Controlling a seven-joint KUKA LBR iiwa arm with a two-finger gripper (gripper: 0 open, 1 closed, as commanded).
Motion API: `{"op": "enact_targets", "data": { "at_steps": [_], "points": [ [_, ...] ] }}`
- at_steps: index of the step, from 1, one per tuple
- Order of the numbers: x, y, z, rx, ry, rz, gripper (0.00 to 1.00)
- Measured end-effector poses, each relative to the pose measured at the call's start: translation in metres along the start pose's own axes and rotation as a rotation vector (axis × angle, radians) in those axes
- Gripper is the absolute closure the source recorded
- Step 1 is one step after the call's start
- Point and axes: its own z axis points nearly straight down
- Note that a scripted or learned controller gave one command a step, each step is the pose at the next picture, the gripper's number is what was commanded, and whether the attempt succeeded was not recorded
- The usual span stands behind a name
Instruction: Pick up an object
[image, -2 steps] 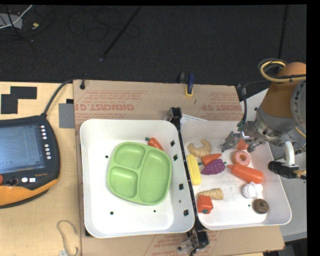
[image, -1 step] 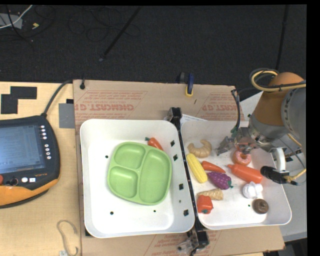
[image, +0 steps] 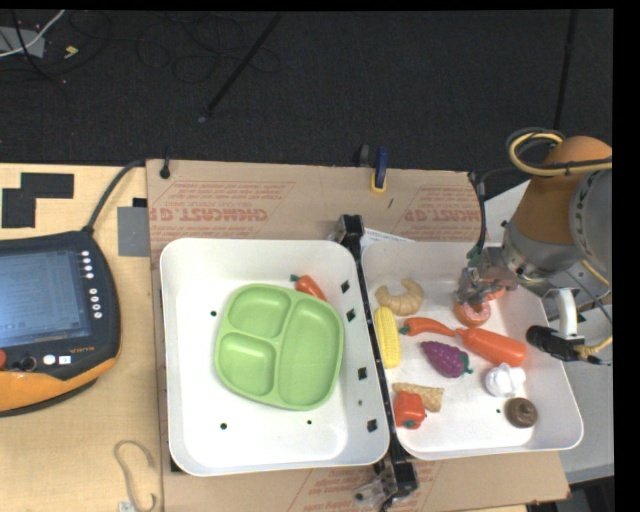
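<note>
Here, two white bins sit side by side on the bench. Left bin (image: 190, 400): a green divided plate (image: 280, 346), with a small orange-red piece (image: 310, 287) touching its upper rim. Right bin (image: 560, 420): the arm (image: 560, 215) reaches in from the right, gripper (image: 476, 296) low over a pink ring-shaped toy (image: 473, 312) near the far right wall. Cannot tell the gripper's state; nothing seen between its tips. Just beside and nearer: a carrot (image: 492, 346), grapes (image: 445, 358), a red chili (image: 430, 326). Further left: corn (image: 386, 336), a croissant (image: 400, 296). Near edge: a red pepper (image: 409, 408), a white piece (image: 503, 379), a brown donut (image: 520, 411).
</note>
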Motion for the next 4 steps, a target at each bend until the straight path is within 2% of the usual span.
{"op": "enact_targets", "data": {
  "at_steps": [1, 3, 4],
  "points": [
    [-0.004, 0.001, -0.043, 0.02, 0.014, 0.003, 1.0],
    [-0.013, 0.003, -0.119, 0.02, 0.014, 0.003, 1.0],
    [0.017, -0.027, -0.115, 0.026, 0.016, 0.0, 1.0]
  ]
}}
